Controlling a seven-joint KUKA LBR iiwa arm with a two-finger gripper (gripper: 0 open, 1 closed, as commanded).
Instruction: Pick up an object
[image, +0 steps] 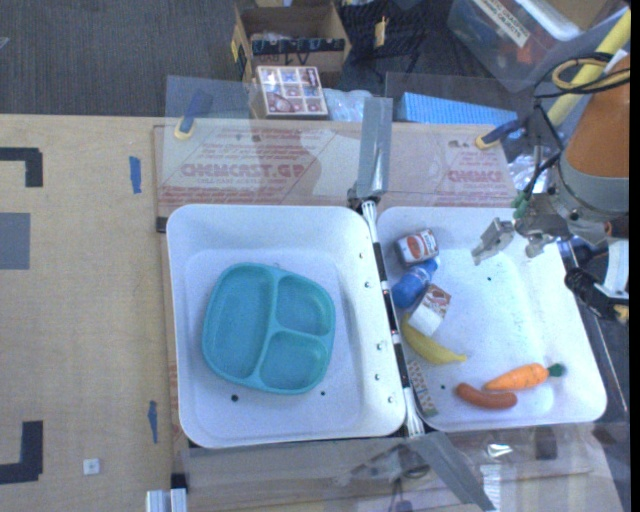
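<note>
Over the far right corner of the right bin (585, 385) the gripper (515, 240) hangs with its two fingers spread apart and nothing between them. To my eye the pick has not begun: the arm is poised above bare white floor, well apart from anything it might take.

The candidates lie along the bin's left wall and near edge. A red-and-white can (418, 246) sits farthest from me, a blue object (410, 288) just nearer than it, then a small white carton (428, 310) touching a banana (432, 347). Toward the near edge a sausage (487, 397) and a toy carrot (518, 377) lie close together.

The next move, I'd judge, calls for travelling left or nearer over one of these and lining the fingers across its narrow side before descending. The carrot and sausage look the easiest, standing clear of the crowded wall.

The left bin (195, 230) holds a teal divided plate (268, 327). The bench top (80, 300) is pale board marked with blue tape and black corners; beyond it stand a cardboard box (290, 35) and clutter on grey carpet.
</note>
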